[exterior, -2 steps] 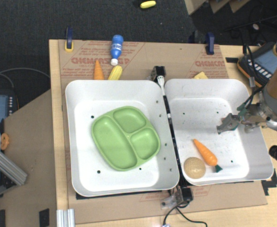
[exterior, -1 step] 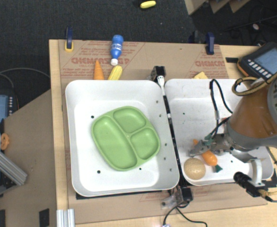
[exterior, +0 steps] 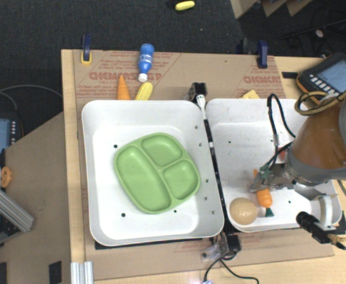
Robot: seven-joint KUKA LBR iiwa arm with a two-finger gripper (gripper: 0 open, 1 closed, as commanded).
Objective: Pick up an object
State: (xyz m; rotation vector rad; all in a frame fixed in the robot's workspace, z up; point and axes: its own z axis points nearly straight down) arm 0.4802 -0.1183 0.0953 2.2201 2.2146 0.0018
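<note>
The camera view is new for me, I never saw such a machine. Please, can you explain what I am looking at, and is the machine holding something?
One camera fixed above a bench looks down at a slant. The grey and orange shape at the right is a robot arm; its gripper, a two-finger claw, reaches into the right white bin. Just below the gripper lie a small orange toy and a tan round object. Whether it holds anything cannot be told from here. The left white bin holds a green divided plate. Behind the bins, on the board, lie a blue and white bottle, a toy carrot and a yellow toy.
</note>
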